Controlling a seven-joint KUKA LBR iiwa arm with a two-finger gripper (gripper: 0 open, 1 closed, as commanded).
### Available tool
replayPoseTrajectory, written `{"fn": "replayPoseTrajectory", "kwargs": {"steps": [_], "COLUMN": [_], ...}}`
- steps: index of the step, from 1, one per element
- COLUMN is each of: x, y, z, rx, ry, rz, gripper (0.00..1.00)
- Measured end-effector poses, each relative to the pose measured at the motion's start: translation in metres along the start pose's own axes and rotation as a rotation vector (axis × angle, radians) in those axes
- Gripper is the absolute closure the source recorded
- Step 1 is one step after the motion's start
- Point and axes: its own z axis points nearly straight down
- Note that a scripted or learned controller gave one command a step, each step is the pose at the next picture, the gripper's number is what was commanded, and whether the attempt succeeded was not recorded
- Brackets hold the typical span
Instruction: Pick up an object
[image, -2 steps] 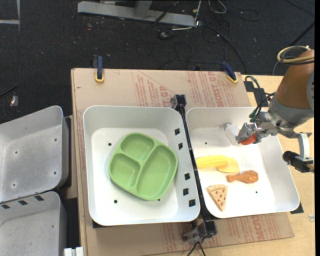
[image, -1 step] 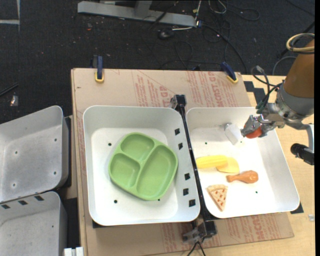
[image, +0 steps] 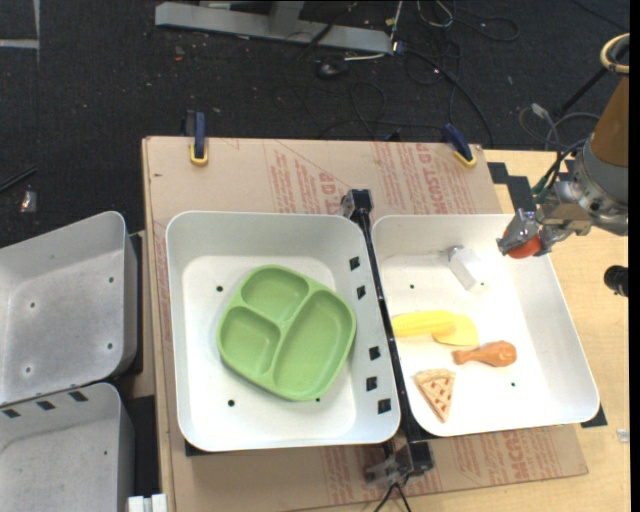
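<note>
At the right edge of the frame the tool (image: 522, 243) hangs over the right bin's (image: 560, 330) upper rim gripping a small red thing (image: 524, 249), so the pick looks made and the next move calls for lifting clear.

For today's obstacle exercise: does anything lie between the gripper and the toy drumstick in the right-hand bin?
Nothing visible does. The gripper hangs over the right bin's far right edge, with something red at its tip. The drumstick lies nearer the camera with bare white floor between them. The yellow piece and pizza slice sit off to its left.
</note>
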Motion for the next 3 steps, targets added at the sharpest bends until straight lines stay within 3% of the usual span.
{"fn": "replayPoseTrajectory", "kwargs": {"steps": [2, 3], "x": [0.1, 0.153], "y": [-0.026, -0.036], "z": [-0.004, 0.014], "rx": [0.009, 0.01], "ry": [0.004, 0.003], "rz": [-0.004, -0.003], "gripper": [1.0, 1.0]}}
